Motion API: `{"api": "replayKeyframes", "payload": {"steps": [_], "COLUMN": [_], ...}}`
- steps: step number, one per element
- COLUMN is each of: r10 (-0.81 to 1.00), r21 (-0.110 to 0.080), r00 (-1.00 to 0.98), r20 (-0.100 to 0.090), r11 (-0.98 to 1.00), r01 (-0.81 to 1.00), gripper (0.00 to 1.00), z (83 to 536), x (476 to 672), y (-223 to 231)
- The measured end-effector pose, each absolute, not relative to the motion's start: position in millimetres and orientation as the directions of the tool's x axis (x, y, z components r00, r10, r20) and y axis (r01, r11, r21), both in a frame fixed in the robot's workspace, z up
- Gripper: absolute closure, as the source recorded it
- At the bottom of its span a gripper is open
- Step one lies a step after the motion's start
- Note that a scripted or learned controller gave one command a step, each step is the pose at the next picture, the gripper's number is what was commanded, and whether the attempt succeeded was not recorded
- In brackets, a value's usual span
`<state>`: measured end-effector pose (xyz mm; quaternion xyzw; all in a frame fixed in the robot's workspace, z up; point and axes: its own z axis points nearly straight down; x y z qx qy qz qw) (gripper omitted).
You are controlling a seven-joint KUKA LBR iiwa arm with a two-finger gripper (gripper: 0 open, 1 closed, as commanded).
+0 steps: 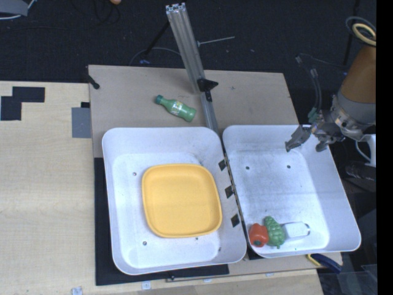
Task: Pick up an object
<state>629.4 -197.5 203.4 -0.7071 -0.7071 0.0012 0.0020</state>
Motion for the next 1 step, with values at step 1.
{"api": "replayKeyframes", "payload": {"steps": [1], "r10": [1.000], "r21": [-0.004], "r00": [-0.001], "r20": [0.001], "r11": [0.001], "r01": [1.000], "gripper": [0.00], "z": [156.3], "x": [624.6], "y": [-204.1]}}
